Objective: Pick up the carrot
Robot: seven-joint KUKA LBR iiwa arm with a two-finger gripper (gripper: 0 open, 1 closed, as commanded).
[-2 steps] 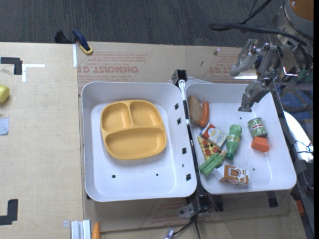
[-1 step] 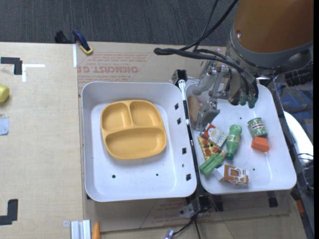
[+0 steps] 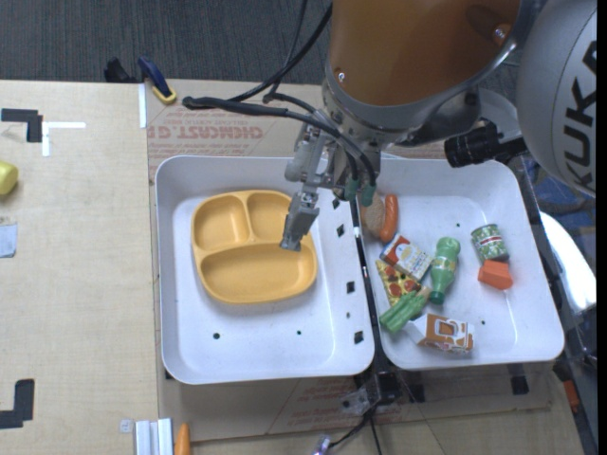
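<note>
Lying nearest in the right bin (image 3: 531, 344), a small orange-and-white carton (image 3: 448, 334) sat by the near wall. Just beyond it a green vegetable toy (image 3: 405, 309) lay slantwise, touching a green bottle (image 3: 443, 266) that leaned up and to the right. A red-and-yellow packet (image 3: 402, 262) lay to the left of the bottle, near the wall between the bins. Toward the right side, an orange block (image 3: 495, 275) rested just in front of a green can (image 3: 489, 242).

The left bin (image 3: 247, 349) held a yellow divided plate (image 3: 251, 246), set toward its far half.

The carrot (image 3: 388, 216), orange-red, lay farther back in the right bin, close to the dividing wall and partly behind the arm's cabling. The end effector (image 3: 295, 236) hung over the right rim of the yellow plate, in the left bin, apart from the carrot. Its fingers looked drawn together at the tip with nothing between them.

Farthest off, on the desk (image 3: 76, 254), a yellow object (image 3: 7, 177) showed at the left edge.
</note>
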